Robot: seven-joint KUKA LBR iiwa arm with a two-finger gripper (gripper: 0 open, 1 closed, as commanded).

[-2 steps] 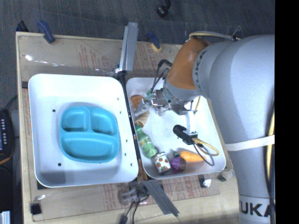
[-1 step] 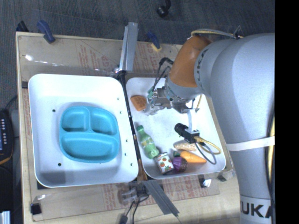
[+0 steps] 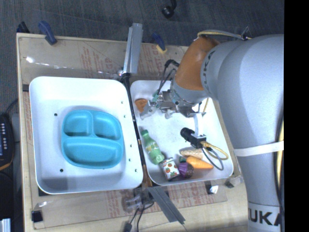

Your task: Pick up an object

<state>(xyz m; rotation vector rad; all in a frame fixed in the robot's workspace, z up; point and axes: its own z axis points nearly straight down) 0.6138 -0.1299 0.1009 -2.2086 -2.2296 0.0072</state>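
On the counter (image 3: 72, 57) sit two white bins side by side. The left bin (image 3: 43, 88) holds one blue plate (image 3: 91, 139), lying flat near its middle. The plate has three compartments, two small ones toward 12 o'clock and one long one toward 6 o'clock. The right bin (image 3: 169, 129) holds six loose things. One small orange piece (image 3: 141, 103) lies in the corner at 11 o'clock. One green bottle (image 3: 152, 149) lies on its side along the wall at 8 o'clock. One small can (image 3: 169, 168) with red marks sits at 7 o'clock, just below the bottle's lower end. One purple thing (image 3: 184, 169) sits at 6 o'clock, touching or nearly touching the can. One carrot (image 3: 199, 164) lies at 5 o'clock, just beside the purple thing. One tan roll (image 3: 189, 152) lies right above the carrot. The one arm (image 3: 251, 91), grey with an orange band (image 3: 193, 66), comes in from 3 o'clock and covers the right bin's far side. Its gripper (image 3: 153, 104) is low over the 12 o'clock end of that bin, just right of the orange piece and well apart from the five things at the 6 o'clock end. Whether the gripper is released or clenched cannot be told, and nothing shows in its grasp.
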